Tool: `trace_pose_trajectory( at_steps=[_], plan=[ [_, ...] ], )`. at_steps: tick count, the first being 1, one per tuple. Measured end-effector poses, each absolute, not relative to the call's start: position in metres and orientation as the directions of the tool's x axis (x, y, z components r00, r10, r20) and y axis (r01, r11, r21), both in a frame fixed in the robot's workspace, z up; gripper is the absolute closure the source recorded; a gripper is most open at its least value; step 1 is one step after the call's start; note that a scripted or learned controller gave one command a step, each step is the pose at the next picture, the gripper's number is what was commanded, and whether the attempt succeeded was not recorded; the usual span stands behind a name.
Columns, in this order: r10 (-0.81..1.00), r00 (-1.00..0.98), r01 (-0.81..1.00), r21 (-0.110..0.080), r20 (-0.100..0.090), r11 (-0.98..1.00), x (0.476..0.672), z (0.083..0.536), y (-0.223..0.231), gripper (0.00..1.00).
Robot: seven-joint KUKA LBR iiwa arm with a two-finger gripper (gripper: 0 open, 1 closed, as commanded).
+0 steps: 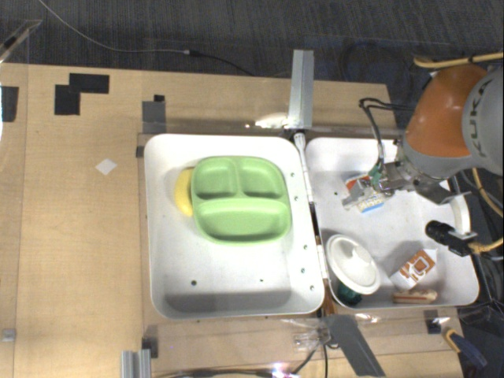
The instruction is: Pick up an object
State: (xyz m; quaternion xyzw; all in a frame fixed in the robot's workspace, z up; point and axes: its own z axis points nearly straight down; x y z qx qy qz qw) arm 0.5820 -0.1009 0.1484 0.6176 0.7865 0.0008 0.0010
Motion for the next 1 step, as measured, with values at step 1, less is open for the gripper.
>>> trace_pose_trajectory(
  at_steps=[1],
  plan=[
    [0.962,-0.272,0.962,0.007,-0.003,0.272,0.6092,0.0871,-0.1474,0.0]
  ],
)
